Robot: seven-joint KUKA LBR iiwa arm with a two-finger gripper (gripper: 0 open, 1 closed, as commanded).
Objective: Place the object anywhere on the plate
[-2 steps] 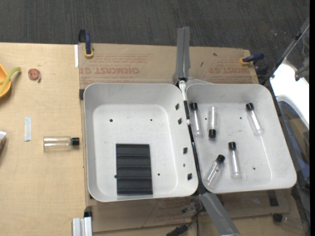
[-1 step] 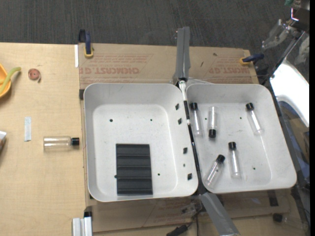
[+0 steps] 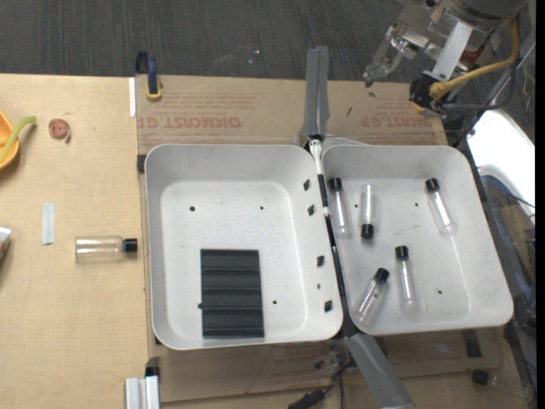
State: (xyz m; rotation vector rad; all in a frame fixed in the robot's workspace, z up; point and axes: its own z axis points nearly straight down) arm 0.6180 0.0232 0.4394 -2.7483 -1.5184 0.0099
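A black ribbed plate (image 3: 230, 294) lies flat in the left bin (image 3: 170, 228), near its front edge. Several clear vials with black caps lie scattered in the right bin (image 3: 481, 245), among them one at the back left (image 3: 338, 207), one at the back right (image 3: 439, 207) and one near the front (image 3: 370, 295). My gripper (image 3: 381, 65) hangs high above the bench beyond the back edge of the right bin, well away from the vials and the plate. Nothing shows in it.
On the wooden bench left of the bins lie another capped vial (image 3: 104, 246), a white strip (image 3: 48, 224), a small pink disc (image 3: 58, 128) and an orange item (image 3: 7, 141) at the edge. A blue clamp (image 3: 149, 73) stands behind the left bin.
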